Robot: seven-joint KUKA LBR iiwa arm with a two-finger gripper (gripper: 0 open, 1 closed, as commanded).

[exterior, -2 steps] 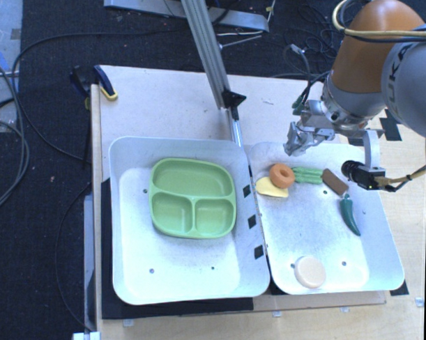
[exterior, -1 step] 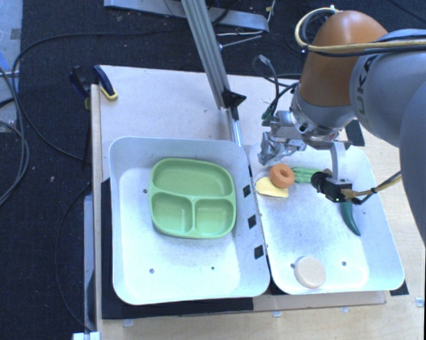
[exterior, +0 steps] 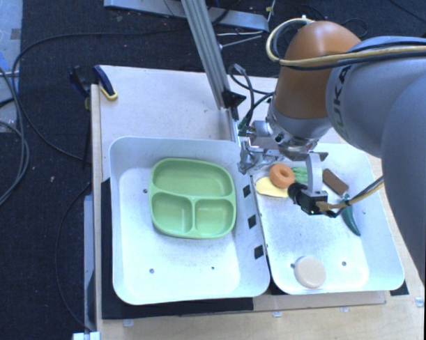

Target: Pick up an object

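Objects to choose from sit in the right bin (exterior: 378, 227), under and around the gripper (exterior: 280, 158), and none is lifted yet. Largest in view is the arm (exterior: 370, 74), reaching in over that bin's far end; to the tool's left lies the left bin (exterior: 126, 267) with a green tray (exterior: 193, 198) of 3 compartments, well apart from the tool. Just below the gripper is an orange ring (exterior: 281, 176) resting on a yellow piece (exterior: 268, 188), with a brown block (exterior: 335, 182) to its right, a teal piece (exterior: 352, 219) further right and nearer the camera, and a cream disc (exterior: 310, 272) well toward the near rim. The wrist hides the tool's tip, so I cannot tell how wide it stands or whether it has anything. My judgement: the ring is the closest target, but it touches the yellow piece, so a straight descent centred on the ring alone would serve best.
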